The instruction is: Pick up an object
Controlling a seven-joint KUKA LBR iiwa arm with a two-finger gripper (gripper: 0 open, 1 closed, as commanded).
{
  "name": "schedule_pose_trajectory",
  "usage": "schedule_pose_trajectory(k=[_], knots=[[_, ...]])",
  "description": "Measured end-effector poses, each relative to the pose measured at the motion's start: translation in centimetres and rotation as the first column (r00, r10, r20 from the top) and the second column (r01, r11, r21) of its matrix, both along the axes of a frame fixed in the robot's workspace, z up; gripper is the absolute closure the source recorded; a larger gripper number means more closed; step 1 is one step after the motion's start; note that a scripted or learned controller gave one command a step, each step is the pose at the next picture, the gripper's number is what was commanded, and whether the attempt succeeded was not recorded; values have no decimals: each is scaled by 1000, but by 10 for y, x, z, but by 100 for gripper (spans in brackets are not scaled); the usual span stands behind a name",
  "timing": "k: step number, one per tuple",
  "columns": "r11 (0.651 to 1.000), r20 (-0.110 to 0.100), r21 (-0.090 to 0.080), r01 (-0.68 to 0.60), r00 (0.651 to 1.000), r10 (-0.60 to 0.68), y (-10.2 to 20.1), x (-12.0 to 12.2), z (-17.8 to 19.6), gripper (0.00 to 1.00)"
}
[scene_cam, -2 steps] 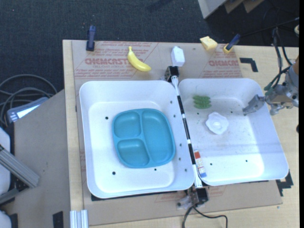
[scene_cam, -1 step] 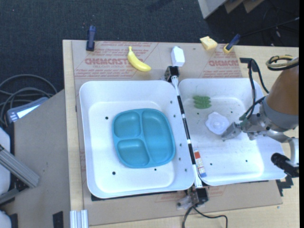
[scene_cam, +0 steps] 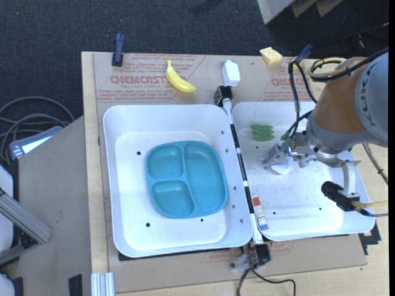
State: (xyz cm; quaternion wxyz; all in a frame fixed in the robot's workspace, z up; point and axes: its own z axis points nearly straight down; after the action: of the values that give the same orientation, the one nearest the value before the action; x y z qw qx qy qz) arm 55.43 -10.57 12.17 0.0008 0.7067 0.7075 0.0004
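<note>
place: robotics lab | evidence: cardboard-topped bench point(scene_cam: 154, 79); loose cables point(scene_cam: 24, 113); dark carpet point(scene_cam: 55, 17)

Glossy blue plastic plate point(scene_cam: 186, 179)

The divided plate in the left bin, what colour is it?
Light blue plate, plain, clear in the camera view.

Grey arm point(scene_cam: 376, 97), orange band point(scene_cam: 336, 106) above wrist, black cables along it.
</note>
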Motion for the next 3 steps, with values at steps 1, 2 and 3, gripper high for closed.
schedule_pose_trajectory(k=[1, 2, 3], knots=[[1000, -3, 1, 1, 1000, -1, 11, 14, -37, 0], [1000, 0, 0, 0, 1000, 0, 5, 90, -37, 0], [1000, -1, 0, 0, 1000, 0, 5, 90, -37, 0]])
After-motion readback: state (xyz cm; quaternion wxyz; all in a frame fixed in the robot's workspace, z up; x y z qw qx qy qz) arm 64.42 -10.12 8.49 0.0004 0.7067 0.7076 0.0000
